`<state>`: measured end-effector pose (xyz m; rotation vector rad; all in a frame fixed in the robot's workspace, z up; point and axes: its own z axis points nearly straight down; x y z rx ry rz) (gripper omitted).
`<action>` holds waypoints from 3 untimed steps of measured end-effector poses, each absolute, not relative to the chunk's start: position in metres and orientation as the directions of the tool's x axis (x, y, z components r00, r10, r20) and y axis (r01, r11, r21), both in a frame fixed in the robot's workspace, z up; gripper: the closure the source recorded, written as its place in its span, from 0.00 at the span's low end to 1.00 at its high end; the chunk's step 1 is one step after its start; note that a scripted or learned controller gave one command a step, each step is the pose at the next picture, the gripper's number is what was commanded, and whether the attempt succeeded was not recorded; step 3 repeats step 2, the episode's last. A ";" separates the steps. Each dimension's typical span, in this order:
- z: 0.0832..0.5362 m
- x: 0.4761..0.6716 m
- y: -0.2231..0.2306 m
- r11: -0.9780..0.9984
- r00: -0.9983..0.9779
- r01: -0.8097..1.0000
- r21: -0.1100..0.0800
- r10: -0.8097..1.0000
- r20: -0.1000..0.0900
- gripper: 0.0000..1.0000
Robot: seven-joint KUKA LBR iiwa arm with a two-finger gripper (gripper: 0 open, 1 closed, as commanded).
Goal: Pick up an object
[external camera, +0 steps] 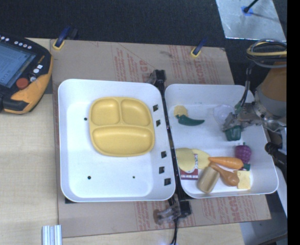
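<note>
Two white bins side by side: yellow tray (122, 126) in the left bin (73, 177), toy food heaped in the right bin (211, 93), where the gripper (235, 128) hangs low, blurred, apparently clamping a small dark-green object (234, 133), arm cut off at frame edge.

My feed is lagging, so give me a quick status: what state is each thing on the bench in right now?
Hand: low in the right bin, near its far right side.
Yellow divided plate: flat in the left bin, right side up.
Green pepper: lying loose in the right bin.
Carrot: lying on its side among the pile at the near edge.
Purple grapes: resting beside the carrot.
</note>
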<state>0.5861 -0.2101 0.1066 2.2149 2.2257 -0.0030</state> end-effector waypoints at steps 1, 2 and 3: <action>0.093 0.614 -0.131 0.012 -0.012 1.000 0.002 1.000 -0.001 1.00; 0.199 0.603 -0.087 0.009 -0.009 1.000 0.009 1.000 0.001 1.00; 0.199 0.603 -0.087 0.009 -0.009 1.000 0.009 1.000 0.001 1.00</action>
